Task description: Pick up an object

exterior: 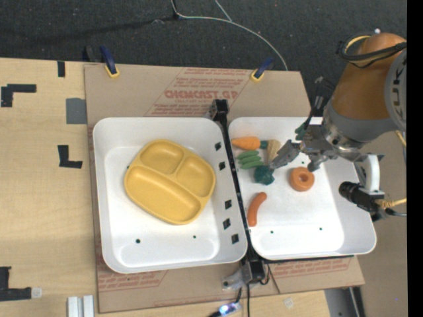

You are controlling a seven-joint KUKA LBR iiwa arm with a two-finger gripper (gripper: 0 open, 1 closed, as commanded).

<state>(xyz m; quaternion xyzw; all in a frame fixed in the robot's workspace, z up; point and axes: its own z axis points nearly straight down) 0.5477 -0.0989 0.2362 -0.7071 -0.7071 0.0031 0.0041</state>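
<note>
I'm seeing the gripper (299, 158) hovering in the right bin (344, 236), jaws spread apart beside the orange donut (302, 179).

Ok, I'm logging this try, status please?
Pincer over the right bin, nothing seen between its fingers. Orange ring just below it, not lifted. Carrot, green pieces and sausage lie to its left.

Yellow divided plate (170, 181) in left bin (106, 197) — blue clamps (109, 63) on cardboard (198, 91).

Fixed overhead camera, slanted down, both white bins (106, 177) in frame
</note>
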